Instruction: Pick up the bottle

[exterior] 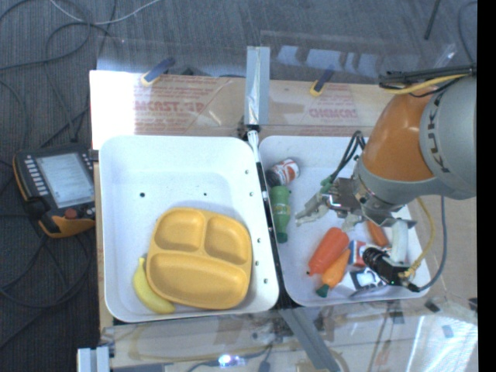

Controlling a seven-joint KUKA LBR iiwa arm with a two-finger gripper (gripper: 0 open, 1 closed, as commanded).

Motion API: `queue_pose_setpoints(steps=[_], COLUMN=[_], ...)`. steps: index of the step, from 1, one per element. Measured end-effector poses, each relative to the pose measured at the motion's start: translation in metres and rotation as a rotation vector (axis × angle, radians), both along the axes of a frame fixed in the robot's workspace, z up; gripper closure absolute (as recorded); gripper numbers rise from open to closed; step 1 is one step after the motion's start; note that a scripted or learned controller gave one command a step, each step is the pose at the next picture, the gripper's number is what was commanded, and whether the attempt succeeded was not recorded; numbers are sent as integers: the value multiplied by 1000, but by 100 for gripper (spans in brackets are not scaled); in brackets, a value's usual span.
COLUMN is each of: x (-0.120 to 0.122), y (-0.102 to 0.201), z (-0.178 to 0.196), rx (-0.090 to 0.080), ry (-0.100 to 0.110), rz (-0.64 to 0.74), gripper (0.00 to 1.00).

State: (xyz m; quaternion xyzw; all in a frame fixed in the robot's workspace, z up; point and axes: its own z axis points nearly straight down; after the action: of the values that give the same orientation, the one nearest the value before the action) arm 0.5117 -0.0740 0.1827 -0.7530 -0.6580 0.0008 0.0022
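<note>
I see the left bin holding a yellow tray and banana — right bin has the green bottle and carrots. Gripper fingers spread, clamping nothing.

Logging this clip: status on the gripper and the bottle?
Gripper over right white bin, nothing held. Green plastic bottle lying by that bin's left wall, untouched. Orange carrot toy nearby, not blocking.
</note>
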Motion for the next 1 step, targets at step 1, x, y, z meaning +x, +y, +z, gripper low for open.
queue_pose_setpoints(steps=[1], x=[34], y=[8], z=[16], rx=[-4], ry=[0], rz=[-227], gripper=[0])
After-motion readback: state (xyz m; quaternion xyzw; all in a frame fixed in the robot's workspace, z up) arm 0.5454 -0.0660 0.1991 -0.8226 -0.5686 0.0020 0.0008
